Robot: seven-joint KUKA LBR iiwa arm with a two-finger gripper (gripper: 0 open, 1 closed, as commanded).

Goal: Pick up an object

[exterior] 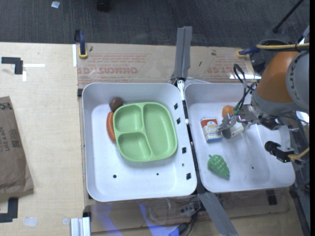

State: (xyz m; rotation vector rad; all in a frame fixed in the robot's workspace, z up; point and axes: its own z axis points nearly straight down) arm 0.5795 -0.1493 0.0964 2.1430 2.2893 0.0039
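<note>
Your pincer (227, 130) hangs low in the right bin (256, 178), just right of the small carton (210, 129), whose long axis runs up-view; whether it is apart or together, you cannot tell.

Claw (229, 130) tip small and blurred over the right bin (256, 181); finger state unreadable, cannot tell if it touches the carton (210, 130) just left of it. Orange ball (227, 111) at far side of right bin partly covered by the claw and cables. In left bin (133, 188), green divided plate (145, 131) overlaps an orange item (110, 126) and a brown round item (116, 103) at its left edge; both only partly visible, identity unclear. Arm (283, 82) cut off by right edge. Brown paper bag (12, 146) on bench (44, 107) cut off at left edge. Carton print too small to read.
</note>
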